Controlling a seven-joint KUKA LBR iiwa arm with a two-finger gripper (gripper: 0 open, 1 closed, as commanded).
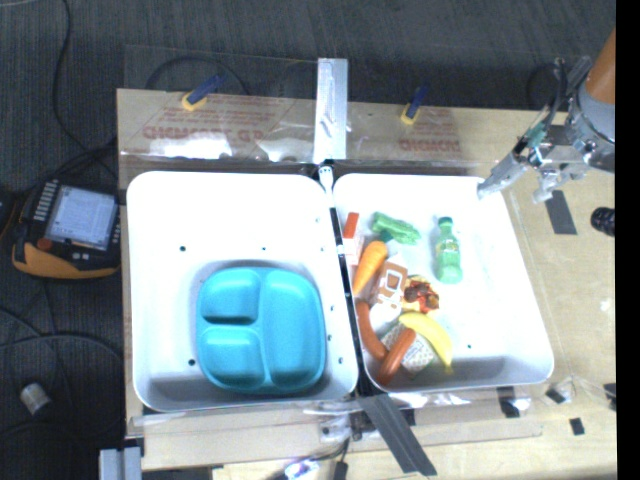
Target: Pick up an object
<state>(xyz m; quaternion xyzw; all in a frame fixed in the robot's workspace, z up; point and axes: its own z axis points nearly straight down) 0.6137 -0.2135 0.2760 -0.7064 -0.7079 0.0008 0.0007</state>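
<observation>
The gripper [520, 173] sits above the far right corner of the right bin [500, 268], outside its rim and well apart from the contents. Its fingers stand parted, with nothing between them: the tool is released and carries no object. This posture suits an approach position, clear of the bin walls.

All candidate objects lie in the right bin, gathered against the divider wall it shares with the left bin [160, 228]. Positions relative to the right bin:

- Green bottle [447, 250]: near the bin's centre, lying apart from the other items. Its free surroundings make it the most accessible target, by judgement.
- Green leafy toy [395, 229]: far side, beside the bottle.
- Carrot [369, 265]: against the divider wall, tilted.
- Banana [432, 334]: near side, touching the neighbouring toys.
- Sausage [396, 353]: near side corner, partly under the banana.

The clustered items touch one another, so a grasp there risks a collision of the fingers with neighbours.

The left bin holds a blue compartment tray [262, 328], placed toward its near side.

The pick is not yet begun.
</observation>
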